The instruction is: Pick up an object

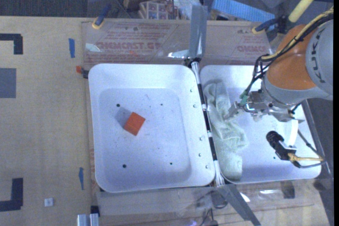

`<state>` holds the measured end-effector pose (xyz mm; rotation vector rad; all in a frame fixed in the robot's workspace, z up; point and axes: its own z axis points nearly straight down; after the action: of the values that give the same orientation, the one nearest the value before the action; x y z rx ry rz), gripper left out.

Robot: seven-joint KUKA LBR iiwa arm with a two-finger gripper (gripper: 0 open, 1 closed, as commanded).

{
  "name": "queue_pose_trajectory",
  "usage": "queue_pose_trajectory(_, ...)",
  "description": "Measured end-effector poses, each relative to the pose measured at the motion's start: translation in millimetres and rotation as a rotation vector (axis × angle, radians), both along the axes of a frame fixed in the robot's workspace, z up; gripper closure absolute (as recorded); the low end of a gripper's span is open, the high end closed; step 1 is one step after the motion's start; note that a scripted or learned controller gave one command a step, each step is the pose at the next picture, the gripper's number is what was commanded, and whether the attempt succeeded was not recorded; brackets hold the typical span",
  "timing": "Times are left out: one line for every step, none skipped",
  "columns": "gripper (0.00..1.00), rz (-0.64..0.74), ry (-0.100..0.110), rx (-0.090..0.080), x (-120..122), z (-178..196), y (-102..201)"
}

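An orange block [134,123] is seen lying in the left bin [100,82]. A pale crumpled cloth [226,132] is spread along the right bin's [254,169] left side. The tool [238,107] is positioned at the cloth's edge; its state cannot be told.

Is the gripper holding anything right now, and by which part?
Cannot be told. The gripper is down at the white cloth in the right bin, touching or nearly touching its middle. The orange block lies untouched in the left bin.
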<state>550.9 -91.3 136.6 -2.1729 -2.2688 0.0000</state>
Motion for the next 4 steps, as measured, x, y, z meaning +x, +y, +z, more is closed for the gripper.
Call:
queue_pose_trajectory(0.00, -0.024, -0.014, 0.001, -2.4, -44.7, -1.2)
queue_pose_trajectory(1.00, -0.025, -0.020, 0.002, -0.6, -33.6, -1.0)
queue_pose_trajectory(1.00, -0.028, -0.023, 0.001, -0.2, -23.9, -2.1)
queue_pose_trajectory(0.00, -0.028, -0.023, 0.001, -0.2, -23.7, -2.1)
